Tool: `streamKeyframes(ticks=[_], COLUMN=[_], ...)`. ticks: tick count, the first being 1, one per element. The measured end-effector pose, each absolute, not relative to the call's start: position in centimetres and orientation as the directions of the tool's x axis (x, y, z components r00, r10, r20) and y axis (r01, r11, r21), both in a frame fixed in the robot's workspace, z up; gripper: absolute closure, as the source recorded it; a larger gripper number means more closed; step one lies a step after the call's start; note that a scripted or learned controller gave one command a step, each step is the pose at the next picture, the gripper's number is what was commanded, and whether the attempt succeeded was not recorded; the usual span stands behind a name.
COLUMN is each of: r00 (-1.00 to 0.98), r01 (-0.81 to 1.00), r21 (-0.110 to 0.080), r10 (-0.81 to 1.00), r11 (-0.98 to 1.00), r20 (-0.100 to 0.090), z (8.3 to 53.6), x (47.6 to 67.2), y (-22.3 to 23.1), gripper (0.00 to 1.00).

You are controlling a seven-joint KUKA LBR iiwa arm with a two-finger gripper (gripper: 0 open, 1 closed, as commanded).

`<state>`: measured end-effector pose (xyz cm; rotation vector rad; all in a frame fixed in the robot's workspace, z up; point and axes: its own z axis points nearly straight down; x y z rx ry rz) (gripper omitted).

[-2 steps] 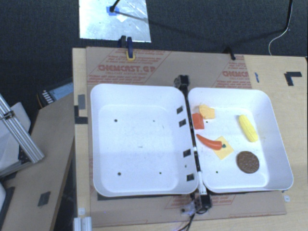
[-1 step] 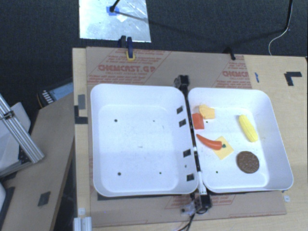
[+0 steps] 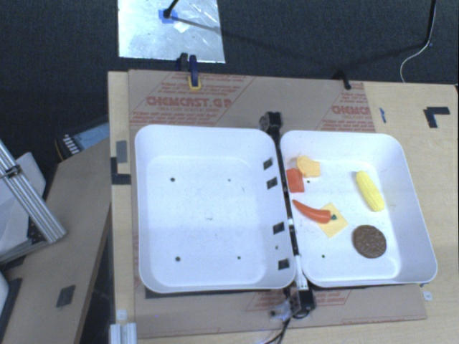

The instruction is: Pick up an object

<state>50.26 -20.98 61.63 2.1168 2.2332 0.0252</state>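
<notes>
In the right bin (image 3: 344,267), nearest, lies a round brown cookie (image 3: 369,241). Beyond it a red chili (image 3: 310,209) overlaps a yellow cheese slice (image 3: 334,223). Farther back lie a yellow corn cob (image 3: 370,190), an orange block (image 3: 295,180) and a yellow wedge (image 3: 309,166).

Colours, shape, cables, markings of arm: cannot tell from this view

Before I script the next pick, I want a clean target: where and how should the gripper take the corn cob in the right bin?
Grip the corn cob across its middle, coming straight down from above. It lies flat and alone on the floor of the right bin, its long axis running up-left to down-right, so the fingers should probably close across the narrow width. The brown cookie sits apart below it.
</notes>
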Motion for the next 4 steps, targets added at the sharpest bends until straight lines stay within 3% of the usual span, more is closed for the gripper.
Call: streamKeyframes(ticks=[4], r00=[-0.06], r01=[0.995], r21=[0.072], r10=[0.997], r11=[0.063], r20=[-0.047], z=[66.3], x=[50.3], y=[-21.0], gripper=[1.0])
